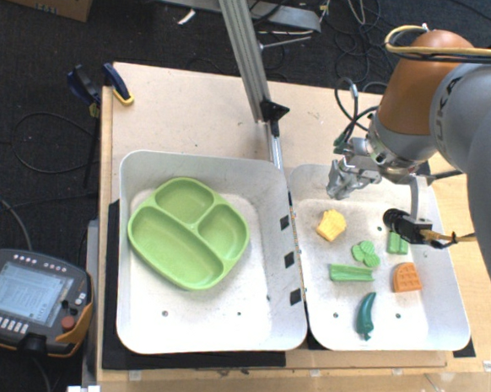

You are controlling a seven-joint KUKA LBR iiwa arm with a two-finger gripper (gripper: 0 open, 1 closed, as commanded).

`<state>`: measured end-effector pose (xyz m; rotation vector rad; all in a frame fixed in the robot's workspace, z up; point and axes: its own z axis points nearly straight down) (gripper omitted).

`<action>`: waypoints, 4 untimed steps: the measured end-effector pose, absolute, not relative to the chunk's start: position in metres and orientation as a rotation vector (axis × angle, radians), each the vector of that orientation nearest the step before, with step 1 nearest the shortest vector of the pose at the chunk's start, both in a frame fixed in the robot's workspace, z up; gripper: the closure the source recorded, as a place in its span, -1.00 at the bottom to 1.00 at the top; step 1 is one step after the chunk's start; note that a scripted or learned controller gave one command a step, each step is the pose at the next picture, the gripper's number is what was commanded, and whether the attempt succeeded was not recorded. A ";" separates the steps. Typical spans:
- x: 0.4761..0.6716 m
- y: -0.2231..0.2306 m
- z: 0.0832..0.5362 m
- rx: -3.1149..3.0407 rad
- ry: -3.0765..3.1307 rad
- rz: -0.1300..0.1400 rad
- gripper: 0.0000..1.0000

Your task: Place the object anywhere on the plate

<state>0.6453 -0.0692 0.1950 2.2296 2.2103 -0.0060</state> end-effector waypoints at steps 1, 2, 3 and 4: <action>0.597 -0.028 0.195 2.219 2.228 -0.003 1.00; 0.634 0.003 0.256 2.210 2.224 0.010 1.00; 0.620 0.020 0.207 2.220 2.228 -0.006 1.00; 0.609 0.052 0.194 2.217 2.230 -0.003 1.00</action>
